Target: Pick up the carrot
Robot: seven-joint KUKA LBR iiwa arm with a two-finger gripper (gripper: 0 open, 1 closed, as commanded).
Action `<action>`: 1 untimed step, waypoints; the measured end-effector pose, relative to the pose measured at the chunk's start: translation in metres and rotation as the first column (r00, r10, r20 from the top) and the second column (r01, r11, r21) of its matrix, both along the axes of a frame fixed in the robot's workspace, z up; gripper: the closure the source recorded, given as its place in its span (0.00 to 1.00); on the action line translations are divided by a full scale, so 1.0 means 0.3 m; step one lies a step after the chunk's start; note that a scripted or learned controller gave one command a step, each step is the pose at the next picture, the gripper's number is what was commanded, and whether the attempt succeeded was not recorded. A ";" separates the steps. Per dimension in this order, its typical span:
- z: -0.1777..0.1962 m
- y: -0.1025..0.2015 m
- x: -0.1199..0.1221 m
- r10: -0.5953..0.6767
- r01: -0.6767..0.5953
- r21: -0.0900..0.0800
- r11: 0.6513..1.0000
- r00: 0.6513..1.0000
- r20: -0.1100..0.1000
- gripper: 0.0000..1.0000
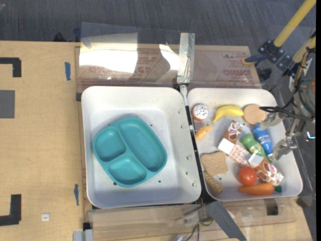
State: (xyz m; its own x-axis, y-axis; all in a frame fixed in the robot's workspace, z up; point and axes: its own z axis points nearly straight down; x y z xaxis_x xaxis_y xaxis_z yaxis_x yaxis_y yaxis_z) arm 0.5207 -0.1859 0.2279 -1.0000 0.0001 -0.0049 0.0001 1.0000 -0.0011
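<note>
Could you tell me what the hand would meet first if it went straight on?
Probably the small blue plastic bottle, just ahead of the hand in the right white bin; depth is unclear.

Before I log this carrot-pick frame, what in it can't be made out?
- Gripper, camera view: small and blurred at the right bin's far edge, among cables.
- Carrot: its upper edge is hidden by the tomato and a small carton.
- Package labels: too small to read.

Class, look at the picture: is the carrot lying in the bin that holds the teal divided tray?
No. The carrot lies in the right bin, near its front edge beside the tomato, while the teal divided tray sits in the left bin.
</note>
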 end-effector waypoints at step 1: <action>-0.225 0.058 0.324 0.118 -0.118 0.003 0.993 0.993 -0.003 0.00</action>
State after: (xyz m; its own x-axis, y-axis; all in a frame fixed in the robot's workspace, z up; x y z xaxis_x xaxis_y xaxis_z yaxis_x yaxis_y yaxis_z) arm 0.6180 -0.1686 0.1602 -0.9930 -0.1179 -0.0019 -0.1180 0.9930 0.0020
